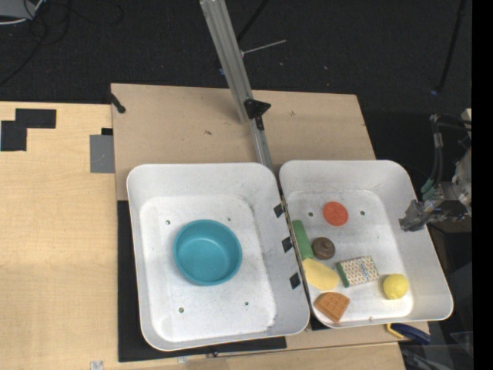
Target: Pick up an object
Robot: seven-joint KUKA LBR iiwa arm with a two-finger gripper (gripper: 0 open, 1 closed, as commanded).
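Two shallow white bins sit side by side on a tan bench board, dark floor behind. Right bin (385,177) holds the pickable things, clustered toward its near left: an orange disc (335,213), a brown round piece (323,247), a green stick (300,239), a yellow wedge (320,274), a patterned block (358,270), a yellow ball (395,286) and a tan waffle-like piece (332,307). Left bin (154,183) holds a teal bowl (207,252). At the right bin's outer rim hangs the gripper (412,220), dim against the dark; what grip it has, I cannot tell. Far half of the right bin lies bare.

A bowl (206,251) sits in the left bin (146,187); small objects cluster in the right bin (385,172).
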